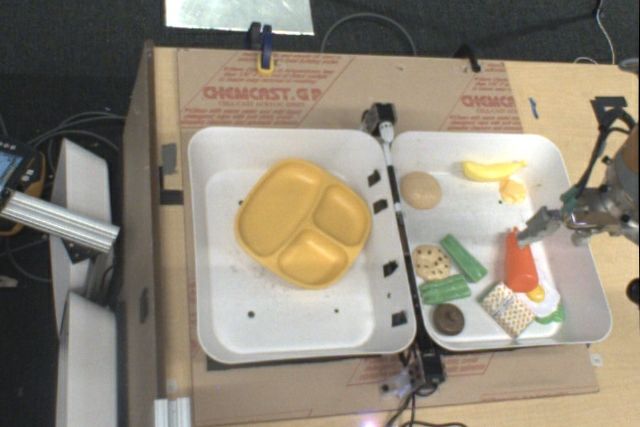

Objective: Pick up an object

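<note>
The right bin point(560, 155) holds several toy foods. A yellow banana point(492, 170) and a small orange-yellow piece point(513, 189) lie at the back, with a tan bun point(420, 189) to their left. An orange carrot point(521, 264) lies at the right, a fried egg point(545, 303) and a checkered sandwich piece point(509, 309) just in front of it. Two green pieces point(462, 257) point(445, 291), a cookie point(431, 261) and a brown disc point(449, 318) sit near the divider. My gripper point(547, 221) reaches in from the right, just above and beside the carrot's top end, and holds nothing that I can see.
The left bin point(215, 215) carries a yellow divided plate point(303, 222). A black-clipped divider point(395, 235) runs between the bins. Cardboard point(330, 85) lies under both, and cables trail at the back and front edges.
</note>
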Controlling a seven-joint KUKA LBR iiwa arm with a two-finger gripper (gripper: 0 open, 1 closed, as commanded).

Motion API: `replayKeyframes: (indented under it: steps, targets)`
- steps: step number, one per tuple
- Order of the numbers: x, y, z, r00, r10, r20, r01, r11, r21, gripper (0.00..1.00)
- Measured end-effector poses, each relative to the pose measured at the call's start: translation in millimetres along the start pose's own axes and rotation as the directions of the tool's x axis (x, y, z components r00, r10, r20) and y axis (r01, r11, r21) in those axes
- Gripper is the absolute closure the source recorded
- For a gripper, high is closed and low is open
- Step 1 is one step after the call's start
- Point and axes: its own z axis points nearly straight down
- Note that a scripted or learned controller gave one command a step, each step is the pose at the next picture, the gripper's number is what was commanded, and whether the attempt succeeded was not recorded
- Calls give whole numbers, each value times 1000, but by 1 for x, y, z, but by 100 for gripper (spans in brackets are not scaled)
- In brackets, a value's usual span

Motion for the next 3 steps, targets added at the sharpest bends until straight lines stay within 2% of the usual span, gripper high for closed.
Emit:
replayKeyframes:
  steps: [1,2,3]
  targets:
    - [6,20,138,1000,1,1,-1,1000,-7,0]
    - [6,18,130,1000,2,0,-2,1000,-3,100]
    - [95,83,46,1000,-12,-3,12,1000,-13,100]
